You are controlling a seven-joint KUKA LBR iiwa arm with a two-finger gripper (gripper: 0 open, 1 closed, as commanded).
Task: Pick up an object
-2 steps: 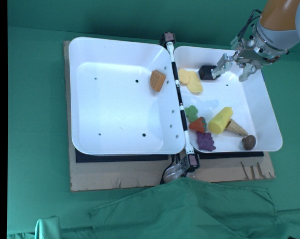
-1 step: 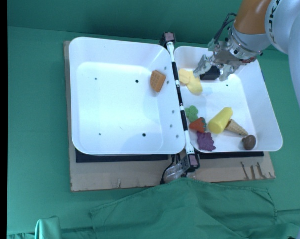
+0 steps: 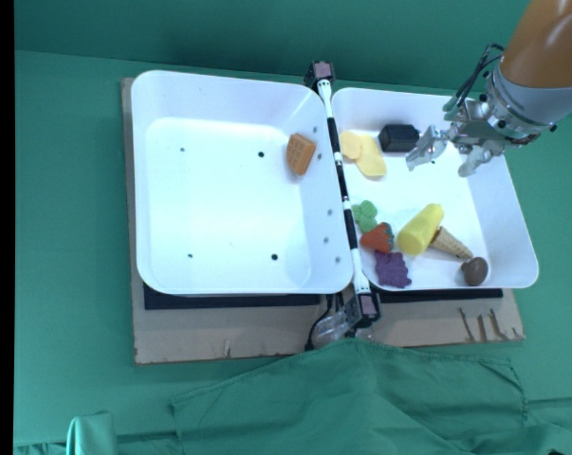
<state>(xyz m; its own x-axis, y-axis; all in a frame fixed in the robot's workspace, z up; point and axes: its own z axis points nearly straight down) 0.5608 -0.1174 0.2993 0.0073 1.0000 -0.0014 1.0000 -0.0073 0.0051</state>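
L bin [image 3: 172, 254]: waffle piece [image 3: 301, 154] at R wall. R bin [image 3: 513, 226]: chips [image 3: 363, 154] and box [image 3: 397, 137] at rear; strawberry [image 3: 378, 238], grapes [image 3: 393, 269], cone [image 3: 433, 232], nut [image 3: 473, 271] at front. Hand [image 3: 449, 154] over R bin rear.

arm [image 3: 551, 36] cut off by the top and right edges, green cloth [image 3: 361, 406] cropped at the bottom edge

Grey arm [image 3: 551, 88] with orange band, black cables, silver metal gripper [image 3: 449, 156]

Bright, even overhead light; the 2 white bins [image 3: 233, 93] glare slightly and wash out. Shadows are faint and soft. Focus is fairly sharp, edges undistorted.
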